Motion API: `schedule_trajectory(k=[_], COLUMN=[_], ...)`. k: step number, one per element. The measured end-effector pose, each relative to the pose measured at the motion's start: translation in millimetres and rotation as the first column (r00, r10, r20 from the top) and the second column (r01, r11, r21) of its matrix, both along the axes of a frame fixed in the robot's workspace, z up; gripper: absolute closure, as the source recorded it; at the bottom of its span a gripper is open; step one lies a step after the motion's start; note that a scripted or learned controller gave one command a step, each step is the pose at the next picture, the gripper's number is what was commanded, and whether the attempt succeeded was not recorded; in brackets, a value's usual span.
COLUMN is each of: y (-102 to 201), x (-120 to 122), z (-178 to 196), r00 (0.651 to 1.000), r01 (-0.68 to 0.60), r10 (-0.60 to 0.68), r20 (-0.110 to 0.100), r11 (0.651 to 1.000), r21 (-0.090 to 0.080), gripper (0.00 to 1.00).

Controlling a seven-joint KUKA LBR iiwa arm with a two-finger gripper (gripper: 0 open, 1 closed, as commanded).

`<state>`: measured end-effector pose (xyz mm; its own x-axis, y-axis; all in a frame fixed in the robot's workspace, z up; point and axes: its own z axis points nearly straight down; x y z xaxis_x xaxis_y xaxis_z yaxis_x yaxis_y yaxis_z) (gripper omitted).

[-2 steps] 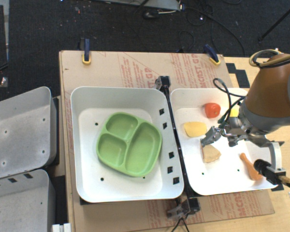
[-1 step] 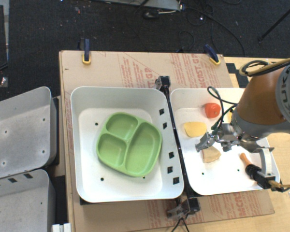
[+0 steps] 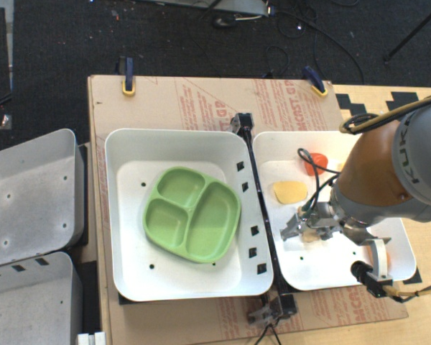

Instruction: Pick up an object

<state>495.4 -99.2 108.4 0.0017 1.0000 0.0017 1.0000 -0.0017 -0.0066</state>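
Brown cardboard covers the surface [image 3: 201, 95], which sits on a dark floor [image 3: 50, 34] with black cables on it. Two shallow white bins lie side by side on the cardboard. The fingers [image 3: 302, 227] are low in the right bin [image 3: 291, 272], near its middle. You cannot tell from here how far apart they are, or if they have hold of anything. A flat yellow thing [image 3: 290, 191] lies just above the fingers, close by but not between them. A small red thing [image 3: 316, 161] lies a bit farther up, near the back wall of that bin. Off to the left of the fingers, in the left bin [image 3: 122, 192], lies a green plate [image 3: 192, 213] with three parts. The arm [image 3: 388, 171] comes in from the right and bends down over the right bin.
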Motion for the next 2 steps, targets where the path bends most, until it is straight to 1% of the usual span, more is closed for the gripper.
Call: schedule_trajectory(k=[1, 2], y=[-1.6, -1.2], x=[1.1, 1.6], z=[-14.1, -4.2], r00=[1.0, 1.0], r01=[0.002, 0.003], r10=[-0.002, -0.003], r20=[0.01, 0.011], r11=[1.0, 1.0], r21=[-0.005, -0.004], gripper=[0.0, 1.0])
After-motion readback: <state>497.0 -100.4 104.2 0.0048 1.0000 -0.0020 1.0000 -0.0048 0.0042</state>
